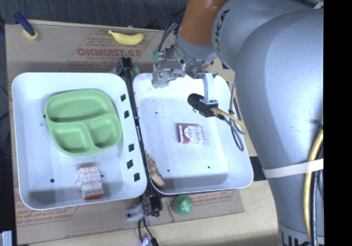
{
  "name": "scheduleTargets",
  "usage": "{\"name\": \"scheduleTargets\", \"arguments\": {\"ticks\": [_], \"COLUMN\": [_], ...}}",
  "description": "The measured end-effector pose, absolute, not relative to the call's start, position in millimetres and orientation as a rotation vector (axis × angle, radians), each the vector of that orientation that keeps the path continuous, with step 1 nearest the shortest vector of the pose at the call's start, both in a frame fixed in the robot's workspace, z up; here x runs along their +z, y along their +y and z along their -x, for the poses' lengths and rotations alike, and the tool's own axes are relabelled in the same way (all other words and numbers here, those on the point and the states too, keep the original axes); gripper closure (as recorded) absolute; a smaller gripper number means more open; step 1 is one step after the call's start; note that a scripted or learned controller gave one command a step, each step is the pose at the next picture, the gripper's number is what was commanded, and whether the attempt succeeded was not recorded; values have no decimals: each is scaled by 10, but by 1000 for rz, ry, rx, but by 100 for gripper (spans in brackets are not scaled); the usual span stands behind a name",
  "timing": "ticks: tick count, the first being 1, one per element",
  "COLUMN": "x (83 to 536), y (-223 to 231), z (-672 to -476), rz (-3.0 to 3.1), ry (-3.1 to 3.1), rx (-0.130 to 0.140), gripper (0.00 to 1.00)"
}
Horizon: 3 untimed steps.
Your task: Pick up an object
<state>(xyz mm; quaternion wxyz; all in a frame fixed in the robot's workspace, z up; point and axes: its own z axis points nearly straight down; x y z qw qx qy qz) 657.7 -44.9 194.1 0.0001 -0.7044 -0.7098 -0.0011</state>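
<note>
- Leftmost, the surface (66, 52) is brown printed cardboard with dark carpet beyond its far edge; a yellow banana (126, 37) lies on it.
- Next, the left bin (22, 129) holds a green divided tray (82, 121) and, nearer, a small orange packet (89, 182).
- Rightward, the right bin (165, 129) has a red-and-white carton (190, 134) near its middle, open floor around it.
- Above its far edge hangs the gripper (161, 78); whether it holds anything, I cannot tell.
- Nearest, a green ball (182, 205) sits outside the bins.

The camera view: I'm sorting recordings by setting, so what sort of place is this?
Probably a robotics lab's grasping test bench: two white bins on cardboard, a grey arm reaching in, and toy food like a yellow banana.
</note>
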Motion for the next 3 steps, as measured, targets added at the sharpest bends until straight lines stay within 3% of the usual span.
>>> {"name": "scheduleTargets", "arguments": {"ticks": [1, 2, 3], "x": [1923, 1920, 1241], "y": [-462, -166, -1070], "z": [-6566, -6563, -6382], "rz": [2214, 2211, 2215], "ry": [-2226, -2227, -2226], "rx": [2, 5, 8], "gripper": [0, 0, 0]}}
